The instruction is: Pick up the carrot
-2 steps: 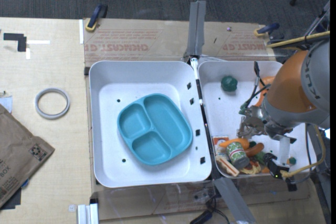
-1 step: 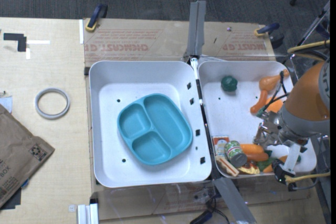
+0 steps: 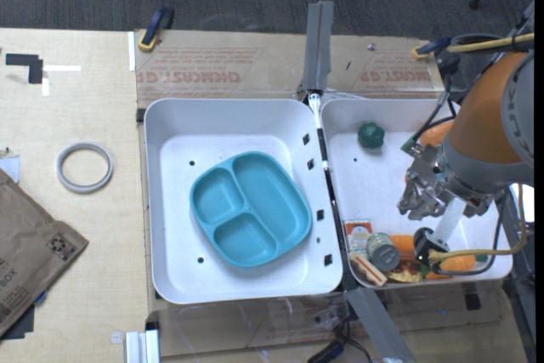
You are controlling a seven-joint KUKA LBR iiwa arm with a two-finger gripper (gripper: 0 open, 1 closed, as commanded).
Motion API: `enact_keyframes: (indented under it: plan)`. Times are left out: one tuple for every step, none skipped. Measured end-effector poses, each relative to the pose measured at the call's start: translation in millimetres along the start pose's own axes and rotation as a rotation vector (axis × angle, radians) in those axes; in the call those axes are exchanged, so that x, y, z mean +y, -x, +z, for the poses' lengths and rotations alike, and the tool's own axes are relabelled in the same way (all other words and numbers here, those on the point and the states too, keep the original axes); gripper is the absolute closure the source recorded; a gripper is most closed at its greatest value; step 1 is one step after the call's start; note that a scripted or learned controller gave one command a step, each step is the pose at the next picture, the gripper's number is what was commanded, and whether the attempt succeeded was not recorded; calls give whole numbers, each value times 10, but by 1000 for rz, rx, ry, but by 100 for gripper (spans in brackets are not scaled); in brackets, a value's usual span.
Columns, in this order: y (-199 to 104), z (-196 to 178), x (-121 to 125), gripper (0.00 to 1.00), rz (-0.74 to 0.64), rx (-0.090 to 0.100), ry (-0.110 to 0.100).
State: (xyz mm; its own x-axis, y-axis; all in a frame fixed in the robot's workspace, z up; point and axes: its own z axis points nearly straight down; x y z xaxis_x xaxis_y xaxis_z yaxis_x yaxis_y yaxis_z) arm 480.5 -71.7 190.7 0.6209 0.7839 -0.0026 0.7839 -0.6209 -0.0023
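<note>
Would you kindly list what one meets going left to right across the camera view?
Grey tape ring → blue three-compartment plastic tray → dark green round object → grey two-finger gripper → orange carrot.

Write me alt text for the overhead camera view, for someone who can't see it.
A grey robot arm with an orange band reaches from the right, its hand hovering over the right white bin, above an orange carrot, a tin can and other clutter at the near edge. A dark green ball sits farther back; the left white bin holds a blue three-compartment plastic tray.
</note>
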Motion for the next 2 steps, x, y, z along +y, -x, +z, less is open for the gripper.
enact_keyframes:
  plan:
    - [1,1,0,0,0,0,0]
    - [409,1001,282,0,-172,1,-1]
